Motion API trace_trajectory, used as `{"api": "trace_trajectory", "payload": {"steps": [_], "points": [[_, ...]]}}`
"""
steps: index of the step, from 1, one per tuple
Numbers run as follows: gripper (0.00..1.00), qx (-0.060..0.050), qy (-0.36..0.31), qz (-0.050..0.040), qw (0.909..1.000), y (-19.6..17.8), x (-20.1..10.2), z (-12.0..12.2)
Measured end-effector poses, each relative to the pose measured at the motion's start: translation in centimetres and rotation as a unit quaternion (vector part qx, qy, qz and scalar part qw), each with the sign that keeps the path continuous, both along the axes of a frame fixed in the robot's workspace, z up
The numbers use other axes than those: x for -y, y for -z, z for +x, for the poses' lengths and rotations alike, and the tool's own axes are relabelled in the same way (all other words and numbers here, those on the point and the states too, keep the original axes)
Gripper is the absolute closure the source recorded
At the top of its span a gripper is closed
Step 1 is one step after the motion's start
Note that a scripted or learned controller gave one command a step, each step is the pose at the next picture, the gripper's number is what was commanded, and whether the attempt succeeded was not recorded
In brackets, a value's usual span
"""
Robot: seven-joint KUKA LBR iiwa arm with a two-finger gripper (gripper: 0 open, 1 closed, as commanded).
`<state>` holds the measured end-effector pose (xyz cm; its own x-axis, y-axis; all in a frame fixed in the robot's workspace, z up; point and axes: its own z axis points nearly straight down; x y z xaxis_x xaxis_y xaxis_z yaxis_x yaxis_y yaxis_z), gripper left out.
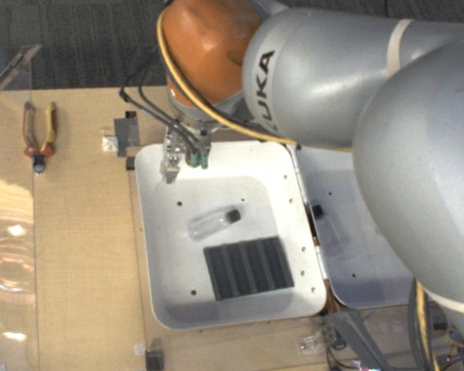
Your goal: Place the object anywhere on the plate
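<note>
From the camera above, my gripper [183, 157] hangs over the far left corner of the left bin [159, 227], its fingertips [170, 171] just inside the back rim. My two fingers stand a little apart, one pale and one darker with a green tip, and nothing sits between them. My orange band and grey wrist bulk directly above, and the rest of my arm [369, 88] covers most of the right bin [345, 284], so only its near left part shows.

The left bin's floor is mostly bare white: open room lies along the left wall and across the far half. The back rim and the left rim are both close to my fingers. Outside the bin, a small dark block [127, 132] sits on the bench just beyond that corner, and pliers [39, 134] lie well off to the left.

The bottle [213, 221], clear with a dark cap, lies on its side near the bin's middle, apart from my fingers, nearer the camera and to their right. The plate [248, 268], dark and ribbed, lies flat just beyond the bottle on the near side, not touching it as far as I can tell.
</note>
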<state>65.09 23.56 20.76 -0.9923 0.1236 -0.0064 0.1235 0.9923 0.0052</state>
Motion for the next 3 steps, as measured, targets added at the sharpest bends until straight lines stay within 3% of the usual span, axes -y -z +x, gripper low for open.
{"api": "trace_trajectory", "payload": {"steps": [1, 2, 3], "points": [[1.00, 0.000, 0.160, 0.0011, 0.9870, -6.2, 0.0, 0.9], [1.00, -0.003, 0.394, 0.0004, 0.9189, 4.6, 0.0, -0.4], [1.00, -0.001, 0.387, 0.0025, 0.9222, 11.4, 2.8, -7.1]]}}
